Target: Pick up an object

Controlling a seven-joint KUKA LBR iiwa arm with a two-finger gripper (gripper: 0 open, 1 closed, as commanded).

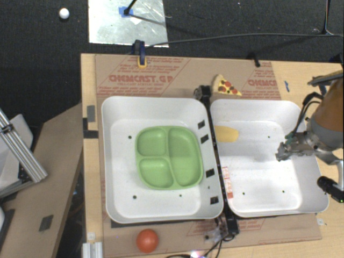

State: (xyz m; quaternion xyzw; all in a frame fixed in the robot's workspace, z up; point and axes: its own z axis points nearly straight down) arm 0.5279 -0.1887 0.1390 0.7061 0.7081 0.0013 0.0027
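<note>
A pale yellow flat object (pixel 227 134) lies in the right bin (pixel 252 198) near its upper left corner. A green divided plate (pixel 169 157) sits in the middle of the left bin (pixel 121 198). My gripper (pixel 284 151) hangs over the right bin's right side, well to the right of the yellow object, with nothing seen between its fingers. The arm comes in from the right edge.
A toy pizza slice (pixel 226 86) lies on the board behind the bins. A red-orange ball (pixel 147 240) rests on the board in front of the left bin. A clamp (pixel 140 53) and cables sit at the board's far edge.
</note>
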